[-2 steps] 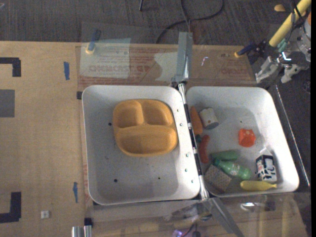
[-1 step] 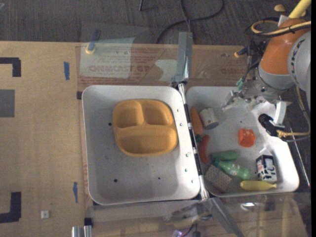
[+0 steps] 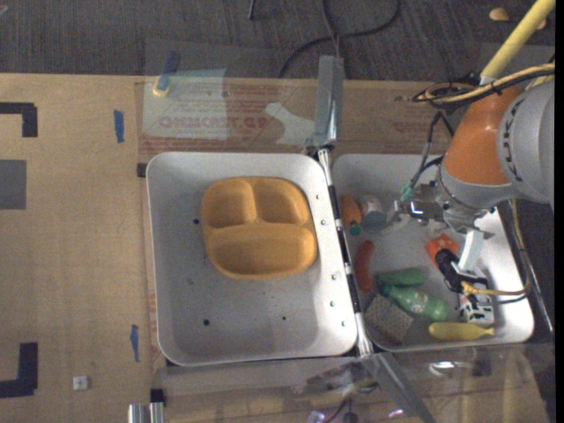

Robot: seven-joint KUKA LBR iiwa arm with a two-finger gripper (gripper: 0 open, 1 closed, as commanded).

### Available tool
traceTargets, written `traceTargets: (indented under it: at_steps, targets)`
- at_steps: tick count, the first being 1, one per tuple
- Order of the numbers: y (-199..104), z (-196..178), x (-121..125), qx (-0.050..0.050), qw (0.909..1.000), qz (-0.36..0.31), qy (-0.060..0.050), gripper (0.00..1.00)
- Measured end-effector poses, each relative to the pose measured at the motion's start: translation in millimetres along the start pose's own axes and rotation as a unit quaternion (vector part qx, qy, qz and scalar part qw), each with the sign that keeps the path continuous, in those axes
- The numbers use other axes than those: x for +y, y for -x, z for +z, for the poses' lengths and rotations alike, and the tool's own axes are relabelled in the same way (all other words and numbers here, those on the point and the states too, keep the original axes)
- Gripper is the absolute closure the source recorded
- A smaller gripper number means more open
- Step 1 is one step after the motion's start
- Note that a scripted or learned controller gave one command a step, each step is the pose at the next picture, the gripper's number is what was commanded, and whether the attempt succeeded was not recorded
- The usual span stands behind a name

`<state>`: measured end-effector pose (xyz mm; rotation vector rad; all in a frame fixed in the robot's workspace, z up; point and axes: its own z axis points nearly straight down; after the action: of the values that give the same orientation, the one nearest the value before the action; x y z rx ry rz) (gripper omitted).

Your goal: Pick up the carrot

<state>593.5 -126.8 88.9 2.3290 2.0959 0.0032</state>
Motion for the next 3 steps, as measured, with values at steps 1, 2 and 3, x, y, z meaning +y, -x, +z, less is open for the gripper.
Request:
traceTargets:
  at_steps: [1,2,3]
  targets:
    - [1,-11,2,0.002,1.0000,0.003,0.003,1.00]
    - [-39,-96,-40,0.001,0.9879,0.155,-0.004,1.00]
    - [-68,-96,-92,0.001,0.9689,0.247,-0.007,1.00]
